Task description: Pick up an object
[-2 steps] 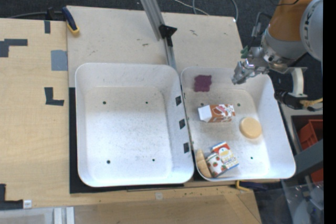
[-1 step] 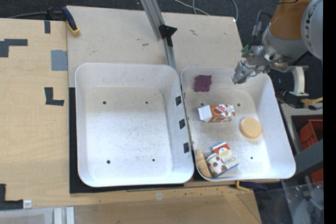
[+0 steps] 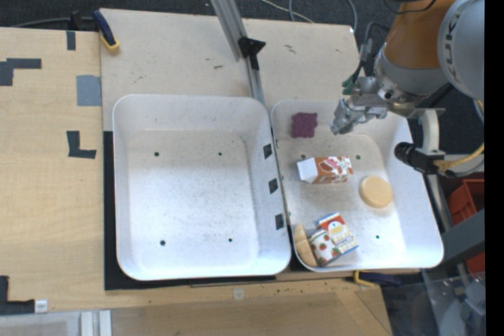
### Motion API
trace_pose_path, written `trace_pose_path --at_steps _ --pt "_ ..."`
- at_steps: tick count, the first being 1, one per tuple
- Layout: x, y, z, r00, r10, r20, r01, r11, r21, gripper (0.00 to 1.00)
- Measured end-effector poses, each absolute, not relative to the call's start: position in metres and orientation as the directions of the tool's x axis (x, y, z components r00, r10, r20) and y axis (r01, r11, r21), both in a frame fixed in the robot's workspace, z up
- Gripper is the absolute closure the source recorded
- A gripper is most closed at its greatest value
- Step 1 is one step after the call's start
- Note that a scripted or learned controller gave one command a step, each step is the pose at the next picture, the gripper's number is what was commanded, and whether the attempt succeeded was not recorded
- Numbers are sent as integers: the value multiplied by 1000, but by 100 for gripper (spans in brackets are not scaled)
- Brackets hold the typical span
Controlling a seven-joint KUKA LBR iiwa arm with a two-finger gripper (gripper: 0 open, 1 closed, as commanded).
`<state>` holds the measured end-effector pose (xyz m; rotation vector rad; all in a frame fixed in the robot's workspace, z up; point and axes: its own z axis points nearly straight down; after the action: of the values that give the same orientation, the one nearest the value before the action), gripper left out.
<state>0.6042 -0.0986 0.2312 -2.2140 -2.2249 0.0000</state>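
The right bin [image 3: 409, 240] holds several objects. A dark purple square piece [image 3: 304, 124] lies near its far edge. A small red and white carton [image 3: 324, 169] lies on its side at the middle. To its right sits a round tan disc [image 3: 376, 191]. A second carton [image 3: 335, 238] rests at the near edge beside a brown piece [image 3: 303, 244]. My gripper [image 3: 347, 119] hovers over the far part of this bin, just right of the purple piece, with nothing visible between its fingers.
The left bin [image 3: 193, 185] sits beside the right one. A slanted metal pole [image 3: 228, 4] crosses the bench at the back and ends between the bins. Cables [image 3: 315, 0] lie on the dark floor behind.
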Motion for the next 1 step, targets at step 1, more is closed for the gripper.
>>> trace_pose_path --at_steps 1 --pt "575 -44 225 -6 1000 2 1000 6 -5 100"
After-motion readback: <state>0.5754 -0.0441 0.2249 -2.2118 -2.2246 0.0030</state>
